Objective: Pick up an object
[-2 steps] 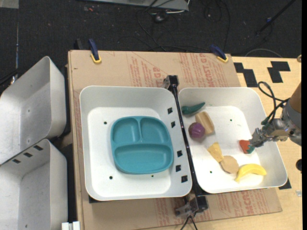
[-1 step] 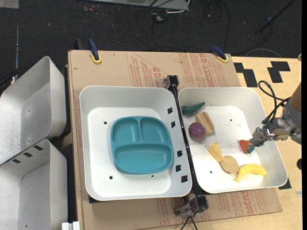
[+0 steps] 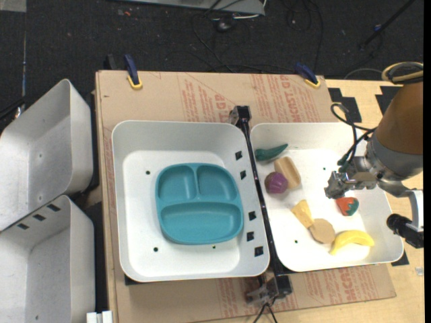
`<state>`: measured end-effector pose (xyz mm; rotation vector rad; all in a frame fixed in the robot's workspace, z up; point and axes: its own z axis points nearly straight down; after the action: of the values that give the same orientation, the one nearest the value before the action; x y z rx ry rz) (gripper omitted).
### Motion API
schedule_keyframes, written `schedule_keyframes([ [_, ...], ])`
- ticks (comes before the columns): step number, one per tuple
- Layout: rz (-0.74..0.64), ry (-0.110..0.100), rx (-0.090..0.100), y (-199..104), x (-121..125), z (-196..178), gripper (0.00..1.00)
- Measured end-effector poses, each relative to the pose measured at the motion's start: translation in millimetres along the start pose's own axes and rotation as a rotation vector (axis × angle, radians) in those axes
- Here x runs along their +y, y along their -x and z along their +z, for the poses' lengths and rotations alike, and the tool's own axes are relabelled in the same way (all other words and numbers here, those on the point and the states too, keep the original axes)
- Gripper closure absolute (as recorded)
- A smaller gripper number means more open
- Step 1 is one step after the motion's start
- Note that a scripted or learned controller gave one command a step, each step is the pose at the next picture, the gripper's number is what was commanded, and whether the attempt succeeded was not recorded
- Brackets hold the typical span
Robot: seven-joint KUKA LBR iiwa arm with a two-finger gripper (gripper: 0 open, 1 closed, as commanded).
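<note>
Brown cardboard (image 3: 202, 93) underlies two white bins (image 3: 128, 140) on dark carpet (image 3: 60, 25); gripper (image 3: 339, 187), grip unclear, hovers right.

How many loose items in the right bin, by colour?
Teal: 1, curved piece
Purple: 1, round piece
Tan: 2, block, round piece
Yellow: 2, wedge, banana
Red: 1, strawberry
Total: 7
</note>
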<state>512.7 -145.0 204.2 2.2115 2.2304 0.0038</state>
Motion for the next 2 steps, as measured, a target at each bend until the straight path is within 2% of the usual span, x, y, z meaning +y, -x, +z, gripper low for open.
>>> schedule_keyframes([
  [2,0.000,-0.003,0.001,-110.4,5.3,-8.6,1.00],
])
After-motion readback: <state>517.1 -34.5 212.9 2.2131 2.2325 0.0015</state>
